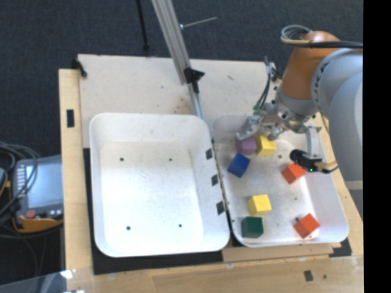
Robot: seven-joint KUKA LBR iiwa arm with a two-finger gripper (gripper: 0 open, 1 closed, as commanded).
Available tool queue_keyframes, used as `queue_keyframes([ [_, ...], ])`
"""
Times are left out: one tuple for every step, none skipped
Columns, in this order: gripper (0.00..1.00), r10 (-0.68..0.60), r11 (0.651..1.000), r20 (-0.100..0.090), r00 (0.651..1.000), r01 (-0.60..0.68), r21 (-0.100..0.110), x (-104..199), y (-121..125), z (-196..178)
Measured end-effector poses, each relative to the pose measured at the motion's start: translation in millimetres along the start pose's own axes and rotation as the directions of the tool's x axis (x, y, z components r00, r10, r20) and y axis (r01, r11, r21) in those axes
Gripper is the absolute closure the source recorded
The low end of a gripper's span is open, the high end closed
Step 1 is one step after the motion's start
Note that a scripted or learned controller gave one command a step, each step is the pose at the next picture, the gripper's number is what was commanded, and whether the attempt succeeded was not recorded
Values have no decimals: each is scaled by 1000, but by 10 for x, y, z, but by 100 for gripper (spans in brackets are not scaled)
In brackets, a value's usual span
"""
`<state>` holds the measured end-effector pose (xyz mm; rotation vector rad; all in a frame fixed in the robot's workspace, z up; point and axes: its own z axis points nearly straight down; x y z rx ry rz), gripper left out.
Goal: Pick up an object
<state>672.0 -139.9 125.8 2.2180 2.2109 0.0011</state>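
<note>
In the right bin (330,224) lie several small blocks: a purple one (247,144), a yellow one (266,145), a blue one (239,164), an orange one (293,173), a second yellow one (259,204), a green one (252,226) and a second orange one (306,224). My gripper (259,129) hangs low over the bin's far end, right above the purple block and the yellow block beside it. Nothing shows between its fingers.
The left bin (153,182) stands beside the right one, sharing a middle rim. A slanted metal post (174,35) rises from the bench behind the bins. The grey arm with its orange band (302,72) fills the upper right. A control box (36,191) sits off the bench's left.
</note>
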Motion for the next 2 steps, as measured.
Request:
queue_keyframes([
  [100,1,1000,0,1000,-1,-9,0,25,-154],
  [100,-7,1000,-6,1000,7,0,89,44,-722],
])
